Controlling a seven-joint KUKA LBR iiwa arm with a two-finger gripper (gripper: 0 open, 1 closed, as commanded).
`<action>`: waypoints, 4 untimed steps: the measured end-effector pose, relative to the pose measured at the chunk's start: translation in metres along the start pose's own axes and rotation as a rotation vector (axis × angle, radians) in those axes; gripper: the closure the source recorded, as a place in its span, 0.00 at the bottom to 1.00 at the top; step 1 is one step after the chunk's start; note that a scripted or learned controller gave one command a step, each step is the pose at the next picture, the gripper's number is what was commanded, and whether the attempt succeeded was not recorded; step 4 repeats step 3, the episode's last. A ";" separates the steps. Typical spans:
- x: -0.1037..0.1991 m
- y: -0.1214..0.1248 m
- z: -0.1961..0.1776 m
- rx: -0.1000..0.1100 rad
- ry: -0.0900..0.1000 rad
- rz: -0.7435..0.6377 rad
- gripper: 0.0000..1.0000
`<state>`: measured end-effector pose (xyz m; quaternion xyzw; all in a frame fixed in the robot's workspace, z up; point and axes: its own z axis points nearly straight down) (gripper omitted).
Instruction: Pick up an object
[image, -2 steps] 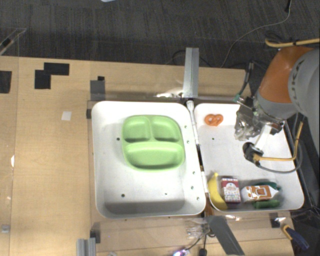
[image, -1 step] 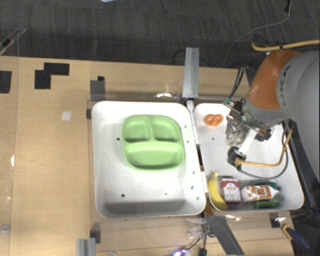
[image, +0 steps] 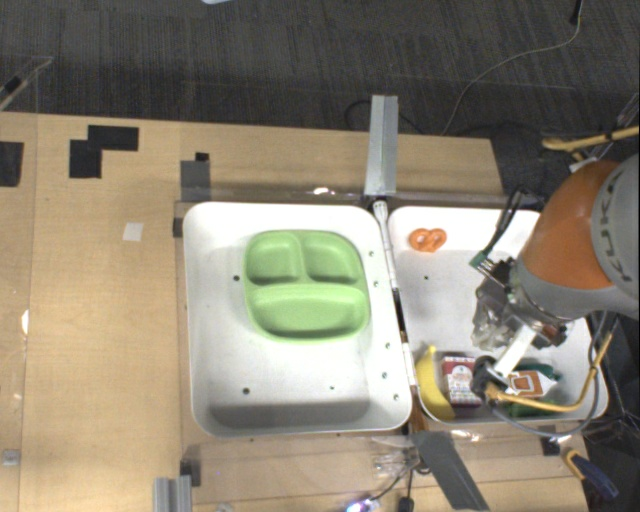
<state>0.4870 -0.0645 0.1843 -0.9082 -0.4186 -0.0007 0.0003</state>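
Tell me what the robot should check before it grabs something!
1. Things to grab in the right bin: ok, there is a banana, a dark red packet and an orange thing.
2. Gripper over the right bin: ok.
3. Gripper not carrying anything yet: cannot tell.
4. Banana clear of neighbours: not ok, the packet lies against it.
5. Orange thing has room around it: ok, it lies alone.
6. Green plate out of the way: ok, it is in the left bin.
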 end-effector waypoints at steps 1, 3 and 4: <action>0.051 0.083 0.000 -0.001 -0.001 -0.027 1.00; 0.087 0.072 0.001 0.001 -0.001 0.044 1.00; 0.087 0.072 0.001 0.001 -0.001 0.044 1.00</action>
